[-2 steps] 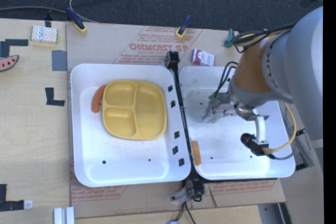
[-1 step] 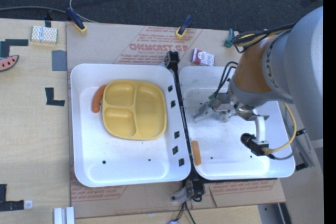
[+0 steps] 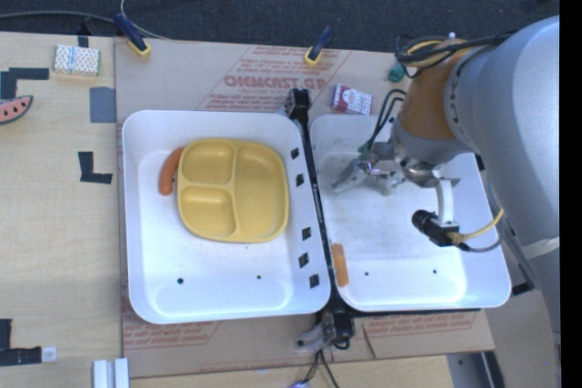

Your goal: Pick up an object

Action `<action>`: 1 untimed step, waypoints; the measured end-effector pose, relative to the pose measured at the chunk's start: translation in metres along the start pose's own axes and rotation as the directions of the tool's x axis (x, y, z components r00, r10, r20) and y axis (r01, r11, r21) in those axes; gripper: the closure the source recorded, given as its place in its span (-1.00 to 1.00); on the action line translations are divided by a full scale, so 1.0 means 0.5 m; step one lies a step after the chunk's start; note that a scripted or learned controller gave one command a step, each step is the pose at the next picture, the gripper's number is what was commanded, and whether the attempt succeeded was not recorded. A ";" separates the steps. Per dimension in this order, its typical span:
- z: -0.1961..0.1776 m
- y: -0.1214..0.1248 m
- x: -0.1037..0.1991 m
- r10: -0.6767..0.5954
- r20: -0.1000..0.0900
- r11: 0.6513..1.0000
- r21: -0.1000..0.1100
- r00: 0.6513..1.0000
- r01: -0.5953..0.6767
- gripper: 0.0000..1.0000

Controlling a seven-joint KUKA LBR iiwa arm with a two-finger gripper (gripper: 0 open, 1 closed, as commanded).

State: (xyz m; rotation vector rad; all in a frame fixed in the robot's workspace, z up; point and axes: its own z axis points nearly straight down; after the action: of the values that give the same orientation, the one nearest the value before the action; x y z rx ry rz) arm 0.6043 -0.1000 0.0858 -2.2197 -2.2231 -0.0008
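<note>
Claw (image 3: 350,177) low in right bin (image 3: 455,291), finger state: cannot tell, nothing seen held. Nearest target: orange carrot-like piece (image 3: 338,264) at bin's left wall. Approach from above, straddle it lengthwise, avoid wall.

yellow divided plate (image 3: 233,189) lies in the left bin (image 3: 145,286); the gripper (image 3: 350,177) hangs over the right bin (image 3: 473,286).
</note>
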 end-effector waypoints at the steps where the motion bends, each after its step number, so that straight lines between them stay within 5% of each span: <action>1: -0.020 0.001 -0.001 -0.001 0.003 1.000 -0.003 1.000 0.001 1.00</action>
State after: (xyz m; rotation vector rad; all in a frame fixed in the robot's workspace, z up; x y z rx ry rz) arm 0.6047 -0.1008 0.0955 -2.2217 -2.2273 -0.0003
